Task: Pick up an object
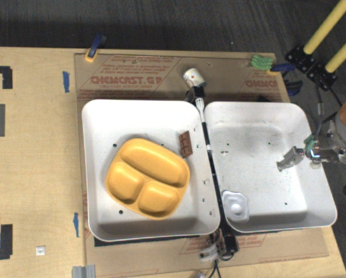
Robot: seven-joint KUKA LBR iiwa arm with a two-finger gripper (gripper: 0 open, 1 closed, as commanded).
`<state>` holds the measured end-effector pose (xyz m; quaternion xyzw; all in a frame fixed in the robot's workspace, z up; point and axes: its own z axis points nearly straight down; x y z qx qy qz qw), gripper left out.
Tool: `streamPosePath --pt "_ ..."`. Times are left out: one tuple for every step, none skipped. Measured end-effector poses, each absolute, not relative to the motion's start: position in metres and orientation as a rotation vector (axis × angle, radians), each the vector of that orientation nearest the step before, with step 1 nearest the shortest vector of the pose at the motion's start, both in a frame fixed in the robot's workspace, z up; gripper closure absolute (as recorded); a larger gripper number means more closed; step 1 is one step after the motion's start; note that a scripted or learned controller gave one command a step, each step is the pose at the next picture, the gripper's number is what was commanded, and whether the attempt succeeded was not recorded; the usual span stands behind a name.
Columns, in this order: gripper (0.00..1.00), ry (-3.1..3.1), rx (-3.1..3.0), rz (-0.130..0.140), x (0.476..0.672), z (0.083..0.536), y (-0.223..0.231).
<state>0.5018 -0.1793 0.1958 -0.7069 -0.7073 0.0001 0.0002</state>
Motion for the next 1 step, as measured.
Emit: streamPosePath --pt "0.0 -2.292 -2.164 -0.017 0.4876 0.1008 -0.2017"
